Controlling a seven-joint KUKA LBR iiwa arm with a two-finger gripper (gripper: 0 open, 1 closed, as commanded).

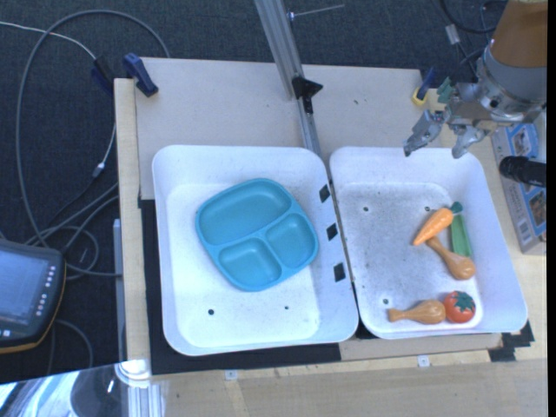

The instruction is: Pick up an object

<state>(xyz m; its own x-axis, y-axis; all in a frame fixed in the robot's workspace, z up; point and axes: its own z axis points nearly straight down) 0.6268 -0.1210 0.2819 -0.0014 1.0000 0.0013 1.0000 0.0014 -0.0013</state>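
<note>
carrot, the likeliest pick, lies in the right bin toward 3 o'clock, tip pointing to 8 o'clock, its leafy end against a green pod. just below, at 4 o'clock, a drumstick; along the bin's 5 o'clock edge a second drumstick touches a tomato. all look like small moulded toy food: probably light, stiff, smooth and a little slippery, not fragile. the carrot's taper suggests gripping across its thick middle, fingers crosswise to its length; the drumsticks would be best taken at the narrow shank. gripper hangs over the bin's 12 o'clock rim, fingers spread apart, nothing between them, well apart from the toys. the left bin holds a blue tray.
</note>
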